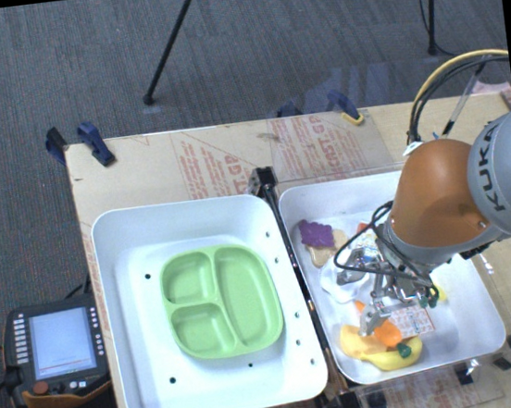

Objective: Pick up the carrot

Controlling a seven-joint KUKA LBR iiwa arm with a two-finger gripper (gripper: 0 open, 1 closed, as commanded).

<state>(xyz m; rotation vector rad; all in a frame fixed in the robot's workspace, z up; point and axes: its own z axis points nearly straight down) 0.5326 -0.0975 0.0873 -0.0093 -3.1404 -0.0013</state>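
Orange shows at the tip of the gripper [379, 315], which hangs low inside the right bin [477, 328], reaching in under the arm's orange band [437, 198]. That orange piece looks like the carrot [385, 328]; it lies near the front of the bin, touching or just beside a yellow toy [373, 349] with a green end, with a patterned card [419, 321] beside it. Whether the metal fingers are wide or narrow I cannot tell, since wires and the wrist crowd that spot, and it is not clear that the carrot sits between them. A purple toy [314, 233] and a tan cookie-shaped piece [322, 253] lie well apart at the back of the same bin. The left bin [119, 263] carries a green divided plate [222, 301].

By my reading the grasp itself is in hand: the arm is down at the carrot, not lifted. The next move calls for the fingers to close squarely on the carrot alone, clear of the yellow toy, then a straight rise.
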